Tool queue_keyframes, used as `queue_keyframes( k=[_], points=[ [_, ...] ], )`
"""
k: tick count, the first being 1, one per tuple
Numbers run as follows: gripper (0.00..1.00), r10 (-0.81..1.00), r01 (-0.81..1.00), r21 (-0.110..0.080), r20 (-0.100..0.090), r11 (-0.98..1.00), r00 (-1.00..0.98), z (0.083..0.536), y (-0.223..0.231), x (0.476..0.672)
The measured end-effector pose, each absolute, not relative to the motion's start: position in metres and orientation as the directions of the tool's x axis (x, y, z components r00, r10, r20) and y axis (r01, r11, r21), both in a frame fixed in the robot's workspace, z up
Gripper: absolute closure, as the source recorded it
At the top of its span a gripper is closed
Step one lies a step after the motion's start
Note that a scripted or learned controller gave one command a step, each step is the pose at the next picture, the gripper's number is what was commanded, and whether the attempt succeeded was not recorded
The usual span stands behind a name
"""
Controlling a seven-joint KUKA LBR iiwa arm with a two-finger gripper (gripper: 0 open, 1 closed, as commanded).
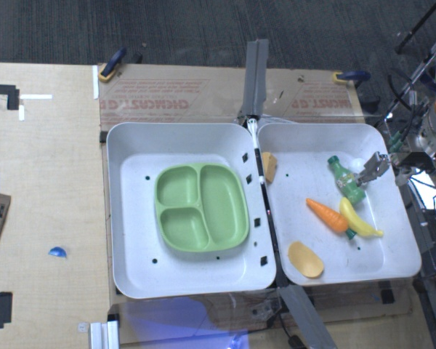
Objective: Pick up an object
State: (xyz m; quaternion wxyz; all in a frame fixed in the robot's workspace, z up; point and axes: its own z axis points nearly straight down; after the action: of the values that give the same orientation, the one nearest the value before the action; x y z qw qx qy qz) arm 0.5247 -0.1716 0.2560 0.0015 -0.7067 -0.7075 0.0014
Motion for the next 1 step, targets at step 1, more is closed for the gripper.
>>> queue_keyframes(
  k=[1],
  points=[
    [0.0,0.992,0.992,-0.002,-0.001,-0.129,0.129,0.1069,-0.173,0.5597]
  ],
)
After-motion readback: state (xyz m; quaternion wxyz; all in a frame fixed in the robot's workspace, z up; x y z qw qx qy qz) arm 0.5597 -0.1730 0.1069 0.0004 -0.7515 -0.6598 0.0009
